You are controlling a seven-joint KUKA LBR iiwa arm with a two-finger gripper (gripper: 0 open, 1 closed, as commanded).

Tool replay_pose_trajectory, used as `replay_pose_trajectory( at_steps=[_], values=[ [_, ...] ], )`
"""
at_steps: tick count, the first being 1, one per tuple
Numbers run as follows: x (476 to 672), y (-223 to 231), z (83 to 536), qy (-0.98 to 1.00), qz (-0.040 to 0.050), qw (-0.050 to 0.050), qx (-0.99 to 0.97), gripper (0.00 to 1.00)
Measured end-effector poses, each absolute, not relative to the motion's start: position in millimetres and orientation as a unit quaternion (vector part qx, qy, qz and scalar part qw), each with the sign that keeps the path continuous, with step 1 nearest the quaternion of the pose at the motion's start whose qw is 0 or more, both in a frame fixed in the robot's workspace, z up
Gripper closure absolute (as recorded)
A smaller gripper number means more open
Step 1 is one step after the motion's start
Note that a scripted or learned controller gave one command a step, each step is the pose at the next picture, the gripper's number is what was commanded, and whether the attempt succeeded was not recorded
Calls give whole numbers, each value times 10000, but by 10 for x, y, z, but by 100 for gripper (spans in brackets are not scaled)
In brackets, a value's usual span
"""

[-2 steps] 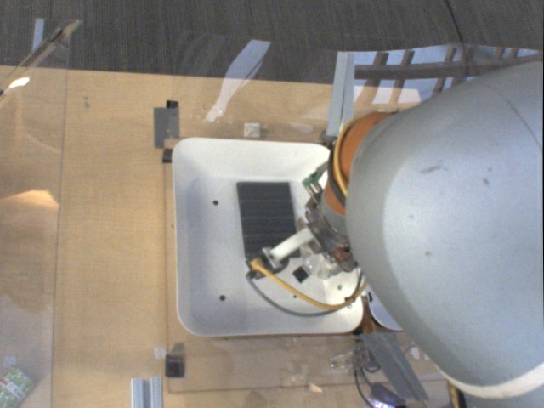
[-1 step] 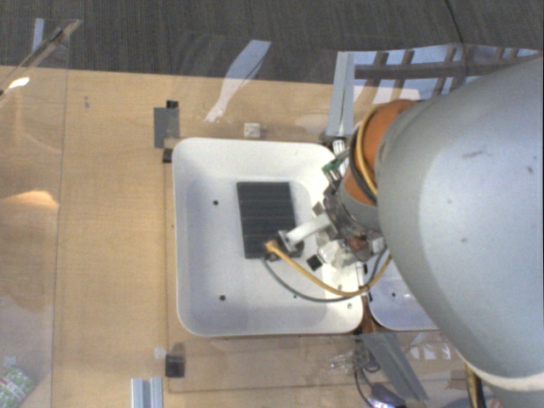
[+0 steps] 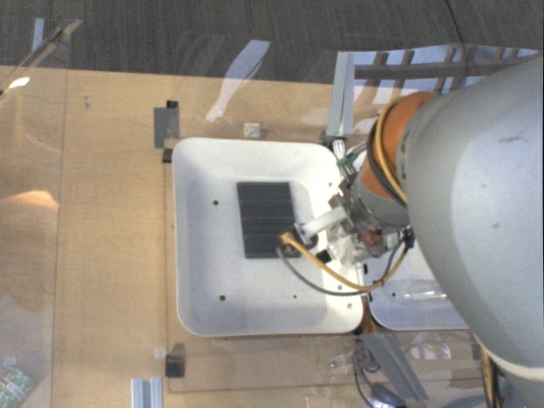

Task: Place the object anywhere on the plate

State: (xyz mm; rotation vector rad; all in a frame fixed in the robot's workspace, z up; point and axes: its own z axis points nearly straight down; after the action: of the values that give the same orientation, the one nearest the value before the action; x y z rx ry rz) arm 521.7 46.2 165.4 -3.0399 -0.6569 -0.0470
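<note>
The dark ribbed plate (image 3: 265,219) lies flat in the left bin (image 3: 200,253), its long axis running up the view. The tool (image 3: 347,238) hangs just beside its right edge; whether it is open, closed or carrying anything, I cannot tell.

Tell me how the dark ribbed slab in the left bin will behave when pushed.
The dark ribbed slab lies flat on the white bin floor, so it would probably slide, not roll or tip. Its straight edges suggest it is stiff. Lying so low, it may be hard to lift.
</note>
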Motion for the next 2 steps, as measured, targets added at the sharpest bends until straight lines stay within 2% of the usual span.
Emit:
replay_pose_trajectory(
  at_steps=[1, 2],
  values=[
    [5083, 1323, 2225, -1143, -19, 11, -9934, 100],
    [4919, 1290, 993, -1865, -60, 23, -9824, 100]
  ],
)
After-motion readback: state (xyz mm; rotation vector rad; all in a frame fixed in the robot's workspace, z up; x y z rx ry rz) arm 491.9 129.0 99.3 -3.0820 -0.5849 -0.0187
